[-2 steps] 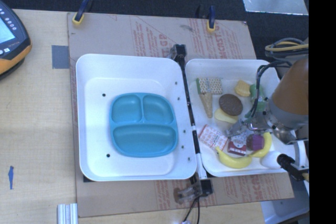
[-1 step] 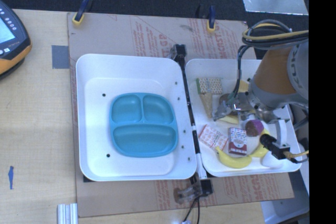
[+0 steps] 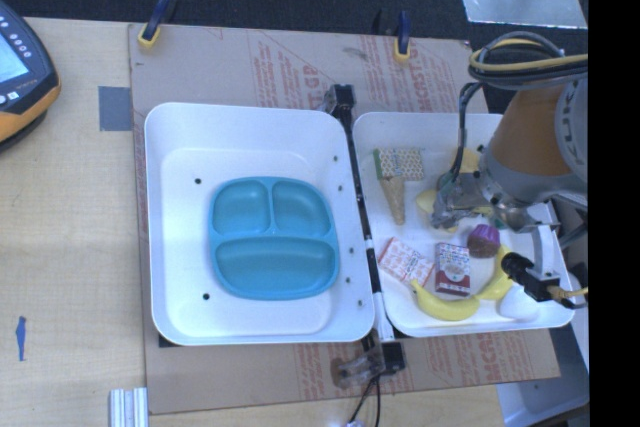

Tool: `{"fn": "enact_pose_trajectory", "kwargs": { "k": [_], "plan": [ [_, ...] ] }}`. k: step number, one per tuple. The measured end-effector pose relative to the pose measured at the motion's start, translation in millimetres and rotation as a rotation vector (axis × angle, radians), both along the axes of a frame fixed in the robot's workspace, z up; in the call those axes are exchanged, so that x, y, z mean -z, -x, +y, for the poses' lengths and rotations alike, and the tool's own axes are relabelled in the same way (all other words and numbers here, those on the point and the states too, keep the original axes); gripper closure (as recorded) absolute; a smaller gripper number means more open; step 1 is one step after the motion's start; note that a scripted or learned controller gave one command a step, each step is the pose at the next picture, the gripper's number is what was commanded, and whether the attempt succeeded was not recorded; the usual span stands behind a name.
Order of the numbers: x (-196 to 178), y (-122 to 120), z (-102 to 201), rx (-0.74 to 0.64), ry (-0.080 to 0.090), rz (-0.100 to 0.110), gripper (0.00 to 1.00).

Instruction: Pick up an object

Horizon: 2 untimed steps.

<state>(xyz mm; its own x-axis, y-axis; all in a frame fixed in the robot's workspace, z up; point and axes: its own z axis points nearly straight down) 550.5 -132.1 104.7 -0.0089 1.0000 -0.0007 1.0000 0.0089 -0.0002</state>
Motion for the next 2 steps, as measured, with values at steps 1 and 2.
{"fn": "enact_pose_trajectory", "kwargs": {
  "k": [1, 2],
  "plan": [
    [1, 0, 0, -0.001, 0.000, 0.001, 0.00],
    [13, -77, 37, -0.001, 0.000, -0.002, 0.00]
  ]
}}
